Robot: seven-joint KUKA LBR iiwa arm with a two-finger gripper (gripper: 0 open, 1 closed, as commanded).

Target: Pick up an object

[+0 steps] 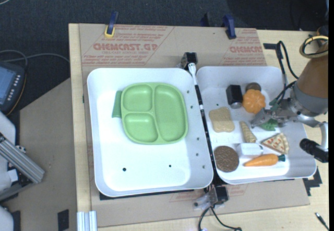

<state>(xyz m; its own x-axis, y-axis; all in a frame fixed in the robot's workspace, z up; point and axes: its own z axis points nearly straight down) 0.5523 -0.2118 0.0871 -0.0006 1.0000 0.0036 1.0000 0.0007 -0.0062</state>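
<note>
The hand (265, 118) hangs low over the right bin (209, 79), beside the orange (253, 100) and just above the pizza slice (276, 143); its grip cannot be made out. A carrot (261, 160), cookie (226, 158) and bread slice (222, 119) lie nearby. The left bin (99, 136) holds a green tray (154, 112).

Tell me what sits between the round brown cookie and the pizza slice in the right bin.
In the camera view, a small white block lies between the brown cookie and the pizza slice, with the toy carrot just below it.
</note>
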